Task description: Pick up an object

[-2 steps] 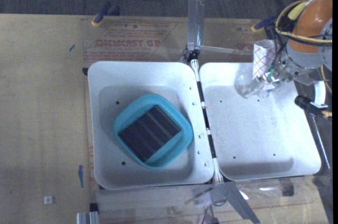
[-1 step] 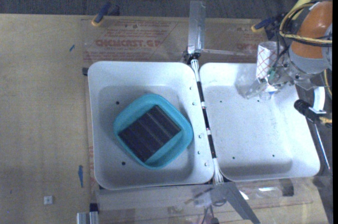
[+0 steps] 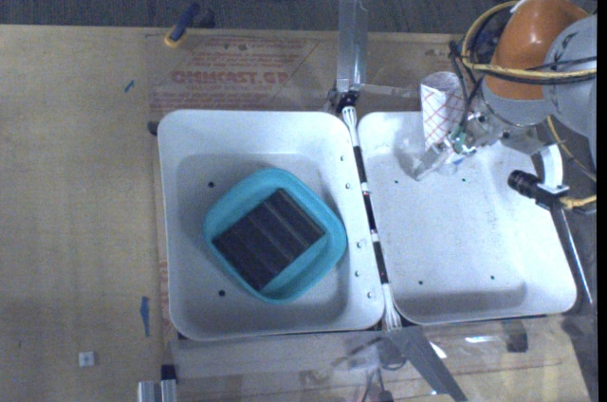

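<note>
A white carton with a red grid pattern (image 3: 441, 109) is at the far left corner of the right bin (image 3: 474, 267), tilted and close against the arm's wrist. My gripper (image 3: 430, 161) reaches in from the right, just below and in front of the carton, low over the bin floor. Whether the carton touches the gripper is unclear. In the left bin (image 3: 190, 154) lies a blue square dish (image 3: 322, 218), turned diagonally, with a dark ridged block (image 3: 267, 237) inside it.
The grey arm with its orange band (image 3: 531, 35) and cables covers the right bin's far right corner. A black knob (image 3: 527, 184) sticks out at that bin's right rim. A metal post (image 3: 351, 49) stands behind the divide between the bins.
</note>
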### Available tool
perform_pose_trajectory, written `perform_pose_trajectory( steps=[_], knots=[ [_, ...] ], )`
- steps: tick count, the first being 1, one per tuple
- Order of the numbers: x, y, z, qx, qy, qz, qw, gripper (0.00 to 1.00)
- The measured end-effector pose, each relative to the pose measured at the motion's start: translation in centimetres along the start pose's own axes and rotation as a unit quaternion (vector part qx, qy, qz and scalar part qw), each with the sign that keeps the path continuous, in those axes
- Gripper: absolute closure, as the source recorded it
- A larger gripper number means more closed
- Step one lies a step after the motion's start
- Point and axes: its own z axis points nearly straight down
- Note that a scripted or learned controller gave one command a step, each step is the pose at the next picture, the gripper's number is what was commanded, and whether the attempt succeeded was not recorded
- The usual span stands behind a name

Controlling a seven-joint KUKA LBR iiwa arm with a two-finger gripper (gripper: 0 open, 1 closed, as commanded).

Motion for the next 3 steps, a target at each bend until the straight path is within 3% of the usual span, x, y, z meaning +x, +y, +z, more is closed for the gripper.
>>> perform_pose_trajectory(
  steps=[1, 2, 3],
  knots=[
    [-2.6, -1.3, 0.1, 0.001, 0.004, 0.019, 0.9998, 0.0],
    [-5.4, -3.5, -9.5, -0.008, -0.003, 0.067, 0.9977, 0.0],
    [-5.0, -2.6, -0.7, -0.003, 0.007, -0.083, 0.9966, 0.0]
  ],
)
